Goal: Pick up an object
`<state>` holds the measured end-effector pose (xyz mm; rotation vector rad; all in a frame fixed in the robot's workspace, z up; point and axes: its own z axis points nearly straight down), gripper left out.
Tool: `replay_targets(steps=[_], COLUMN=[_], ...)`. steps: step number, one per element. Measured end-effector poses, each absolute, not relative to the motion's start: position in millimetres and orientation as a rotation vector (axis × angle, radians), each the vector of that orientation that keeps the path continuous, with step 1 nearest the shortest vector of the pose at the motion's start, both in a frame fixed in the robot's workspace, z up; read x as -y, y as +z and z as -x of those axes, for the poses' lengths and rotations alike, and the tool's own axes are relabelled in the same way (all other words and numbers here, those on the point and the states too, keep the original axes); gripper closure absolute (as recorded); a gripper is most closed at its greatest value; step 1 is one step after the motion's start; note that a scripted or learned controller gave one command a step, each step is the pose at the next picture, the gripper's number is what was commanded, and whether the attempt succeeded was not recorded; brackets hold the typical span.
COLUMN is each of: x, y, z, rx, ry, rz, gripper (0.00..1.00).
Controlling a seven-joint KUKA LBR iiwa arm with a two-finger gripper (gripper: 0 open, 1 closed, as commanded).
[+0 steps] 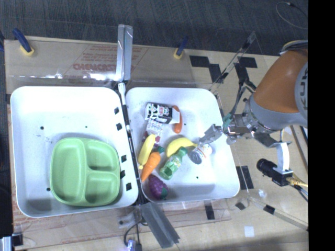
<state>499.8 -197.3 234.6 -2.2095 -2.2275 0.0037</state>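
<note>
The right bin (222, 167) holds several small items. A yellow banana (179, 144) lies near the middle, with a green bottle (172, 162) just below it. Beside them are an orange carrot (151, 164), a yellow piece (146, 148) and a purple fruit (157, 187). A black-and-white carton (158, 112) and a small orange-red item (178, 122) lie toward the back. A small white bottle with a grey cap (200, 152) rests right of the banana. My gripper (211, 135) hangs over the bin's right side, just above and right of that small bottle.
The left bin (31, 114) holds a green divided plate (85, 170). A raised divider (124, 114) separates the two bins. The arm's grey and orange body (280, 93) stands over the bench to the right, beside cables and a black fitting (272, 170).
</note>
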Motion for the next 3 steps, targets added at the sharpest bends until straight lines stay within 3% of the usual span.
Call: replay_targets(steps=[1,2,3], x=[209,208,163], y=[276,163,91], z=[-498.8,-553.7,-578.5], rx=[2.490,2.650,2.737], ry=[0.001,0.002,0.001], rz=[1.917,1.682,1.538], gripper=[0.00,0.00,0.00])
